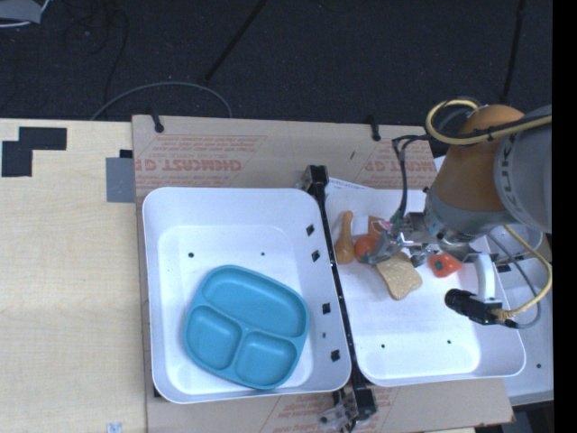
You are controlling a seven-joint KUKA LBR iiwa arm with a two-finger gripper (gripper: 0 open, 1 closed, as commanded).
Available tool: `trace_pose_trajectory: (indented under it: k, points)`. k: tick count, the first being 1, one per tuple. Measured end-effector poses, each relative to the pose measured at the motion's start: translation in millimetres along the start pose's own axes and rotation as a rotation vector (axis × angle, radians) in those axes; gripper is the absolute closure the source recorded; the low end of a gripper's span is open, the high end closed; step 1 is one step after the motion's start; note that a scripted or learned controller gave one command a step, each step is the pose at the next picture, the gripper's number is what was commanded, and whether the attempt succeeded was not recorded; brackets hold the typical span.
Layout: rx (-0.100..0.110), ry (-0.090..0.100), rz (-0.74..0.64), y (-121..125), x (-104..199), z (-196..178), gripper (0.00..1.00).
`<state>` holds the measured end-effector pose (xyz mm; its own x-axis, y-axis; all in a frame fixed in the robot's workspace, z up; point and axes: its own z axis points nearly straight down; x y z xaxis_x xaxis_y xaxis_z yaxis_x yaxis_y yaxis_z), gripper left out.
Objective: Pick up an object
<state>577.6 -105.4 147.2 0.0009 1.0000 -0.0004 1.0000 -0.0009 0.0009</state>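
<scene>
In the right bin [424,354] lie several toy foods. A tan drumstick-shaped piece [345,237] rests by the divider, with an orange-red piece [366,247] just right of it. A tan bread slice [399,279] lies a little nearer the front, and a small red piece [444,264] lies to its right. My gripper [393,239] is low over the back of this bin, right above the orange-red piece and the bread slice's far end. The wrist hides what is beneath it.
A blue three-compartment plate [245,326] lies in the left bin [171,233]. A black divider clamp [317,188] runs between the bins. Grey arm and orange band [473,165] with looping cables cover the right bin's far right corner. A black cable connector [471,305] hangs at the right.
</scene>
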Motion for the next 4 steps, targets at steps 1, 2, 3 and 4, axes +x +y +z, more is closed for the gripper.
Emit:
trace_pose_trajectory:
  k: [1, 2, 3, 4]
  points:
    - [-0.002, 0.0, 0.001, -4, -7, -61, 1.0]
    - [-0.002, 0.0, -0.002, -3, -8, -114, 1.0]
    - [0.003, 0.001, -0.004, 4, 37, -114, 1.0]
    - [0.004, 0.001, -0.004, 22, 79, -105, 1.0]
